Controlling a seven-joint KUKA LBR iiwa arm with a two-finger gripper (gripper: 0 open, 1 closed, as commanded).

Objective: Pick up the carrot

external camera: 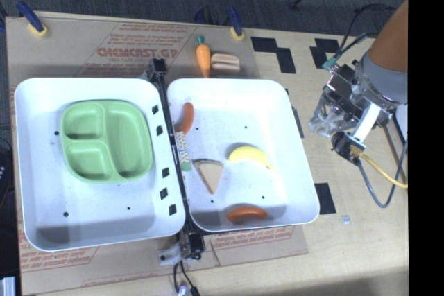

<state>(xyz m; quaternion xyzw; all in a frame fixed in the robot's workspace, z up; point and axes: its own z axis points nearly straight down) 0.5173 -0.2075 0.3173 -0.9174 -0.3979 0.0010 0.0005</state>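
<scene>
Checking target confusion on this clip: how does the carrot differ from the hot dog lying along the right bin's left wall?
The carrot lies outside the bins, on the board behind the right bin; the hot dog lies inside that bin. The carrot is brighter orange with a green top; the hot dog is redder with plain rounded ends. The carrot sits beside a small tan block; the hot dog lies by the bin's left wall. Both are slim, elongated and lie roughly lengthwise.

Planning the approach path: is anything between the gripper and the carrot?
Nothing visible. The small orange carrot with a green top lies on the bench behind the right white bin, beside a tan block; the gripper hovers right of that bin.
</scene>
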